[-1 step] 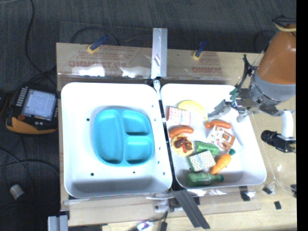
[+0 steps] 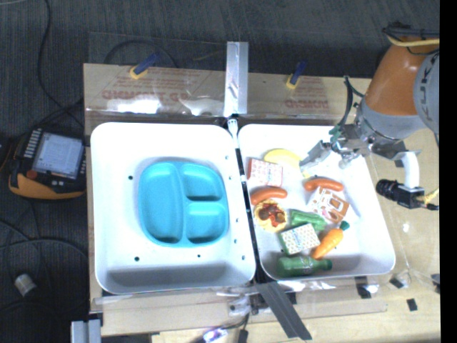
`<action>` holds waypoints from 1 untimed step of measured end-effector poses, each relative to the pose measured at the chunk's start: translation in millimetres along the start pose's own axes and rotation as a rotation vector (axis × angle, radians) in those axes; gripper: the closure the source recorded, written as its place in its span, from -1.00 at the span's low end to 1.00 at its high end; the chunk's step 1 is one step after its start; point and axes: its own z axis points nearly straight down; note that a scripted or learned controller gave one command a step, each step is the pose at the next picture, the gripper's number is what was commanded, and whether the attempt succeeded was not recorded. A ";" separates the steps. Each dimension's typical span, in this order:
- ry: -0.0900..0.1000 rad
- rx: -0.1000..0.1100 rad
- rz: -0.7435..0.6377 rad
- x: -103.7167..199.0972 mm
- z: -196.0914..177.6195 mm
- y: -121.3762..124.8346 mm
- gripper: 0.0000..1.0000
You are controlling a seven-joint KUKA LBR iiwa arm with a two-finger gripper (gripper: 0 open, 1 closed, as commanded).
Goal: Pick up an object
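tabletop front edge (image 2: 178, 313): bare wood strip with some clamps and brackets, nothing task-related on it.
green cucumber (image 2: 303, 265): nearest item, lies flat at the front wall of the right bin (image 2: 382, 252).
carrot (image 2: 327, 243): just behind the cucumber, tilted, touching the green-patterned box (image 2: 298, 238).
pizza slice (image 2: 269, 213): left side of the pile, close to the divider between the bins.
red-white carton (image 2: 329, 206): right side of the pile, lying flat, near the carrot's top.
sausages: one (image 2: 268, 194) near the bin's left wall, one (image 2: 323, 185) mid-bin, just below the gripper.
pink box (image 2: 263, 170): flat, behind the left sausage.
yellow round piece (image 2: 282, 156): far end of the pile, partly tucked behind the pink box.
left bin (image 2: 114, 191): holds a blue divided tray (image 2: 184, 200), centred; not part of this pick.
gripper (image 2: 323, 152): over the far part of the right bin, above the mid-bin sausage and right of the yellow piece. Fingers look spread, nothing between them, so it carries nothing.
arm (image 2: 400, 84): comes in from the right, orange band over the bin's far-right corner.
progress: early. Every toy item lies in the right bin, none lifted. I read this as approach or pre-grasp.
left to do: descend, close on one item, lift clear. Nearest candidates by my read are the mid-bin sausage or the yellow piece.
risk: pile is tight in the middle; a descent there may nudge neighbours instead of grasping one.
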 end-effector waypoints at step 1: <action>-0.005 -0.011 -0.029 -26.0 108.6 39.0 -1.00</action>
